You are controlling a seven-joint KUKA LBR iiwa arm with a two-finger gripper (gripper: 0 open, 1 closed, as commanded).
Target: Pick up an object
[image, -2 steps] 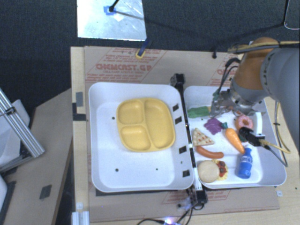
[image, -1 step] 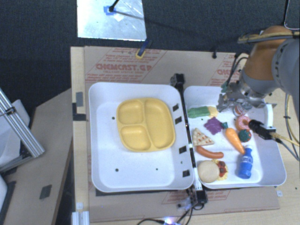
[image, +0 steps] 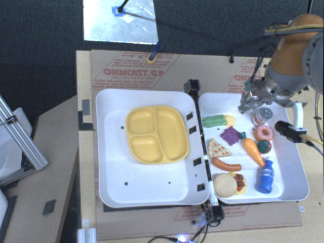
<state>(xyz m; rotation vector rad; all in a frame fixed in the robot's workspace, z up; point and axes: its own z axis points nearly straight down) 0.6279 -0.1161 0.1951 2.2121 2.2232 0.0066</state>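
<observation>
Fixed overhead cam, slanted down, both bins [image: 152, 97], arm [image: 298, 44] from right

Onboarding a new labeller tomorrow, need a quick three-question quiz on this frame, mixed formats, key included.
1. True or false: the yellow divided plate lies in the left bin.
2. Multiple choice: which item lies nearest the front edge of the right bin? A) corn cob B) blue bottle C) pink donut
3. Fill in: the gripper hovers over the right bin's ____ end, far or near.

Key: 1 true. 2 B. 3 far.
</observation>
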